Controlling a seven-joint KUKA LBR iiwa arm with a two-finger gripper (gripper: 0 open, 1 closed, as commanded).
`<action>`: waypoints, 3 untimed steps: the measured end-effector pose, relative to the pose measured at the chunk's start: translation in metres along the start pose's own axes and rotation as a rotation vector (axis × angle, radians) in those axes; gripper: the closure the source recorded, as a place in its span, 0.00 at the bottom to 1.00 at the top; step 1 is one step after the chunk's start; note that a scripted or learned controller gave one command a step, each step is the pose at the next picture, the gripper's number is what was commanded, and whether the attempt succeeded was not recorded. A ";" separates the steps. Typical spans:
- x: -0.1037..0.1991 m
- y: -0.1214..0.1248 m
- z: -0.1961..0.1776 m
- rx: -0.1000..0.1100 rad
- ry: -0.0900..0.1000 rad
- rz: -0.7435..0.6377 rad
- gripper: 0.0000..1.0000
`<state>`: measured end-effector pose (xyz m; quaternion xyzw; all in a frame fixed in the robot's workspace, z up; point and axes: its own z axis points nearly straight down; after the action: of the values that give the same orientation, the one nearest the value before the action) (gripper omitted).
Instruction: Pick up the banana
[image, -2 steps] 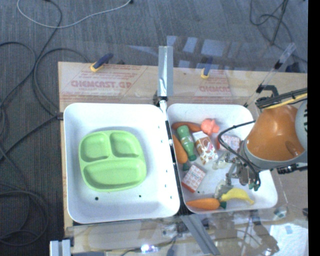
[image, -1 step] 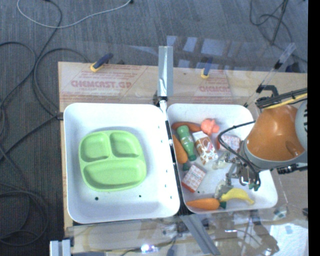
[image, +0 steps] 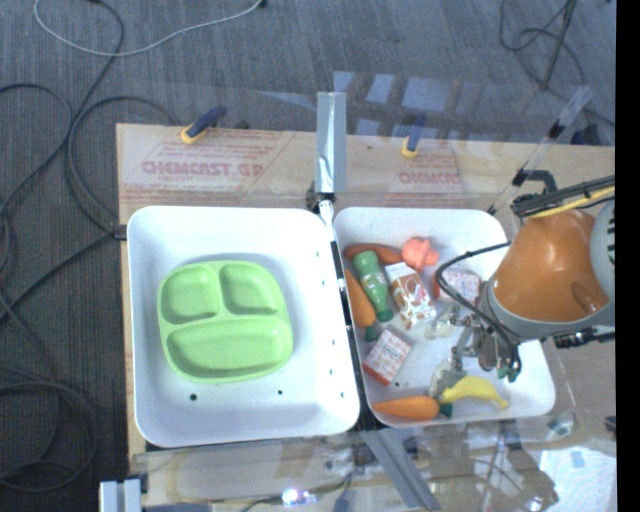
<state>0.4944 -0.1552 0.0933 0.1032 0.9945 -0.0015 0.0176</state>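
Note:
The yellow banana (image: 477, 392) lies near the front right corner of the right bin (image: 530, 405), its dark stem end pointing left. The gripper (image: 476, 358) hangs just behind and above the banana, below the arm's orange band (image: 550, 270). The banana rests on the bin floor, and nothing shows between gripper and banana. The arm hides the bin's right side.
An orange carrot (image: 405, 407) lies just left of the banana. Further back are a small red-and-white box (image: 388, 355), another box (image: 411, 300), a green bottle (image: 372, 283) and a pink toy (image: 420, 252). The left bin (image: 150, 240) holds a green divided plate (image: 227, 320).

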 end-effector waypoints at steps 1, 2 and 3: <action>-0.003 -0.025 0.001 -0.004 0.009 -0.263 0.00; -0.031 -0.060 0.004 -0.006 0.020 -0.171 0.00; -0.046 -0.059 0.005 -0.004 0.025 -0.169 0.00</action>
<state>0.5271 -0.2226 0.0903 0.0187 0.9998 0.0003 0.0054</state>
